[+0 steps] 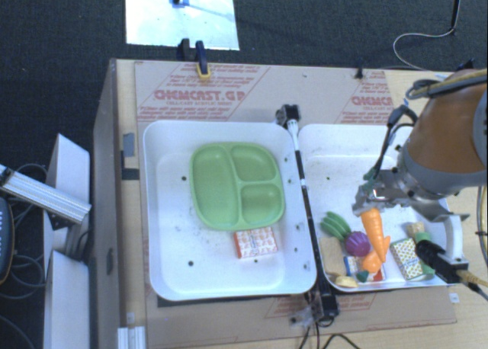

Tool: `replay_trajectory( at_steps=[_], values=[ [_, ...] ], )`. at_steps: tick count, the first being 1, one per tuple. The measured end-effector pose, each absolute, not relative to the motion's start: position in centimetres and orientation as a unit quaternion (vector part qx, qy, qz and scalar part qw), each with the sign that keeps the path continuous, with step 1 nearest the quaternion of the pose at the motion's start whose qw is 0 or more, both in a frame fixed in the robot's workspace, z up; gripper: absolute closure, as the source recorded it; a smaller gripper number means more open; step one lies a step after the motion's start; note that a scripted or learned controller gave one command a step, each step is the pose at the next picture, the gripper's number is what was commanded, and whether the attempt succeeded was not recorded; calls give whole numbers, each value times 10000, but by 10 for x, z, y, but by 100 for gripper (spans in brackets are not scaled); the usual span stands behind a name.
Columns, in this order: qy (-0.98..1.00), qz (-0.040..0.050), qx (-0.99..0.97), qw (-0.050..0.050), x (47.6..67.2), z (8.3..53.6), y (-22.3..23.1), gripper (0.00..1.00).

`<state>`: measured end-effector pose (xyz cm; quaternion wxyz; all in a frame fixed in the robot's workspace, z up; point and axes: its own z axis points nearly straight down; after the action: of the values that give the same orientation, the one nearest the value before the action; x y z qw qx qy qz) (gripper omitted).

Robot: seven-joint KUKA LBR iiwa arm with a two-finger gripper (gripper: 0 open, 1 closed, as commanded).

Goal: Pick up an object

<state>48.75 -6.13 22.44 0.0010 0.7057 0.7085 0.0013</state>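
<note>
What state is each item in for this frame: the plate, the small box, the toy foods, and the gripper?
Green divided plate: flat in the left bin, nothing on it.
Small patterned box: lying flat just in front of the plate.
Carrot: lying in the right bin, just below the gripper.
Purple vegetable: resting beside the carrot.
Green vegetable: lying apart, nearer the divider.
Gripper: low over the carrot's top; grasp unclear.

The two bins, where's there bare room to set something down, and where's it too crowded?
Left bin: bare floor left of the green plate, and along the front beside the small box. Right bin: its rear half is bare. Its front is crowded with the carrot, purple vegetable, green vegetable and small packets, under the gripper.
</note>
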Motion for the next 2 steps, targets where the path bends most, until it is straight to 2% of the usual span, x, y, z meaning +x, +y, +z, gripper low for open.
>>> replay_trajectory(
  at_steps=[1, 2],
  values=[
    [7088, 14, 7054, 7, 487, 247, -7, 100],
    [7073, -4, 7069, 2, 486, 185, -64, 100]
  ],
)
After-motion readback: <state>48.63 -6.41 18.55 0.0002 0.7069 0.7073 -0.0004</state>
